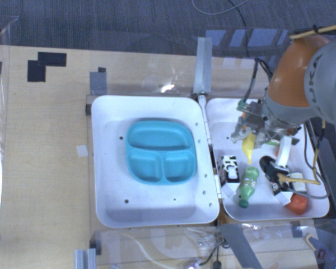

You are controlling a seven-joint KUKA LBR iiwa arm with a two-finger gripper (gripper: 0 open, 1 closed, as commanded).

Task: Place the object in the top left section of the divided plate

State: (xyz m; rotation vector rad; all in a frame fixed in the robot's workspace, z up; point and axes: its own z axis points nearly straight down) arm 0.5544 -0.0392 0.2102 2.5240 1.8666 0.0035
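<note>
- Nearest to us in the right bin [225, 112] lies a small red object [298, 204], well clear of the work; we leave it alone.
- Just beyond it a green bottle [247, 185] lies tilted, with a black-and-white toy car [231, 168] beside it near the bin's left wall. Both sit close under the lift path, so we should rise straight up before going sideways.
- In the left bin [109, 150] the blue divided plate [159, 138] lies flat with nothing in it. It has two small compartments on the near side and one wide one across the far side. We judge the target to be the left part of that far compartment.
- A little farther on in the right bin is a yellow object [248, 147], which we take to be the task's thing. It is right below the gripper [251, 132].
- We cannot tell whether the gripper is apart, together or clamped on it, because the wrist hides the contact.
- The arm [302, 88] leans in from the right above all this.
- To do this step well, we should confirm the hold with a slow lift. We then clear the wall between the bins, carry leftward, and lower close over the far-left compartment before letting go, so the piece does not bounce into a near compartment.
</note>
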